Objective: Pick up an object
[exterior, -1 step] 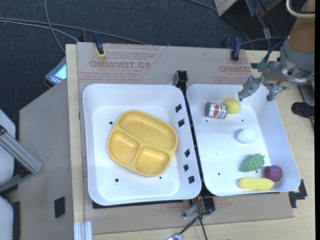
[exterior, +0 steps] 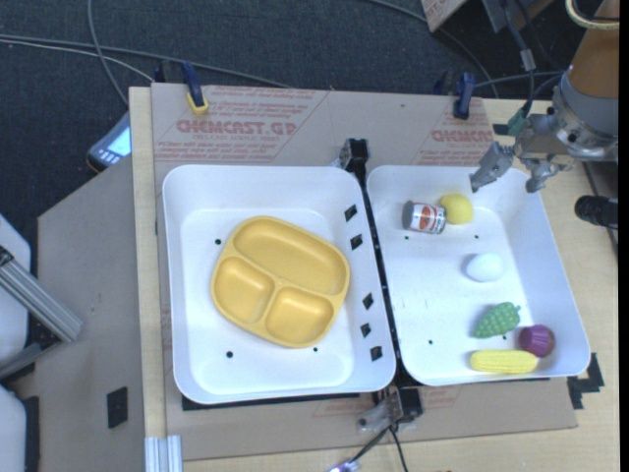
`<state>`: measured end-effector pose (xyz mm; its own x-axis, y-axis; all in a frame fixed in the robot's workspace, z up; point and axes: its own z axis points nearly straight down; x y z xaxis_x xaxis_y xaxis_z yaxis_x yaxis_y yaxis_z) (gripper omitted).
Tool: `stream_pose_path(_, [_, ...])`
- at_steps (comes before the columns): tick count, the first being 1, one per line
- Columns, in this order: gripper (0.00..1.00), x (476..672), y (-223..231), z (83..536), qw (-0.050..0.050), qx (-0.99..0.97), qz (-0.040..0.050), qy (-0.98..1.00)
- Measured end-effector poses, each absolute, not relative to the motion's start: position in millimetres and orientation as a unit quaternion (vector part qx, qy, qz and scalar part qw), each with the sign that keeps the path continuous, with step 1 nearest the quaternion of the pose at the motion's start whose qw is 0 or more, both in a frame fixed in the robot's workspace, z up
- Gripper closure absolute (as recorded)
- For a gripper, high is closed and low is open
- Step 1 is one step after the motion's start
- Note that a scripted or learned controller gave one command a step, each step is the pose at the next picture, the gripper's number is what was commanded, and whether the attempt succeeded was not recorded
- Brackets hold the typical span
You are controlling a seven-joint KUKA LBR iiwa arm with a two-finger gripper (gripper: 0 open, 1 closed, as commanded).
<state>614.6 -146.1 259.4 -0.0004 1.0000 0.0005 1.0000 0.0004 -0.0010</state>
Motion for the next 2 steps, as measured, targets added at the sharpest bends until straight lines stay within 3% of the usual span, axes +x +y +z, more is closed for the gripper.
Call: stream_pose_path(2, [0.00, 611.9, -148, 133, 0.003, -0.707, 0.0015, -0.707])
